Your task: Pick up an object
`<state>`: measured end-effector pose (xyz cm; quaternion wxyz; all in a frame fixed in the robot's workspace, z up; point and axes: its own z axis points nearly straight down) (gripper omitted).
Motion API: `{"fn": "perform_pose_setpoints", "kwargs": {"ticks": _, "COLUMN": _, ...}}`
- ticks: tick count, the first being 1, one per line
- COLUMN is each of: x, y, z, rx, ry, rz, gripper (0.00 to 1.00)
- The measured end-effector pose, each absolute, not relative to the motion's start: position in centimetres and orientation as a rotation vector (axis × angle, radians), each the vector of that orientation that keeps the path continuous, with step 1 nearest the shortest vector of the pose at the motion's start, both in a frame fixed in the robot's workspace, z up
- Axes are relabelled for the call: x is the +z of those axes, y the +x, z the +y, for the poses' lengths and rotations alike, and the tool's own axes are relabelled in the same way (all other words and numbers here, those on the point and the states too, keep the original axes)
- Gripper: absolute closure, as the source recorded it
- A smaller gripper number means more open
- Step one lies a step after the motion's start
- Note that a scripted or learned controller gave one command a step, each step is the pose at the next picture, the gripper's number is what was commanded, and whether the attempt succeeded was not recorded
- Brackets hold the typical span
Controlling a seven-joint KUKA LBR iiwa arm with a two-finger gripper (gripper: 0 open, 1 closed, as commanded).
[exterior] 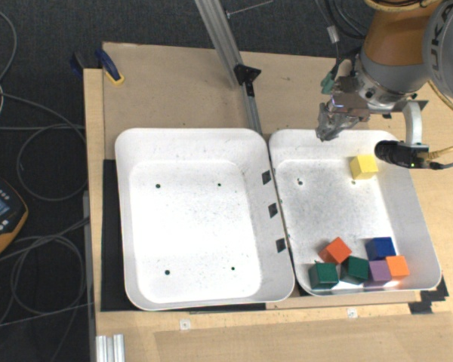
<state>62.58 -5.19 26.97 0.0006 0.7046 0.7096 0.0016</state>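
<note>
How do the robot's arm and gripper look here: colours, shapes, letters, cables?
The arm is thick and rounded: a broad orange band above a grey wrist section. Dark letters, cut off by the picture's edge, stand on its grey casing. Black cables hang beside it. The gripper is small, metallic grey and angular.

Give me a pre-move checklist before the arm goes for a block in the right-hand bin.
1. Gripper over the right bin: ok, it is at the far rim.
2. Isolated target available: ok, the yellow block sits alone.
3. Gripper lined up over the yellow block: not ok, it is offset toward the far rim.
4. Yellow block's clearance from the bin's side wall: cannot tell.
5. Cluster of blocks at the near end pickable singly: not ok, they are crowded together.
</note>
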Motion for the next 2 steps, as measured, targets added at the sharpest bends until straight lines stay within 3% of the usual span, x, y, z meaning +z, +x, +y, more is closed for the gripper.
{"fn": "perform_pose_setpoints", "kwargs": {"ticks": 2, "x": 23.7, "y": 62.7, "z": 5.0, "rx": -0.002, "ry": 2.218, "rz": 2.231, "gripper": 1.0}}
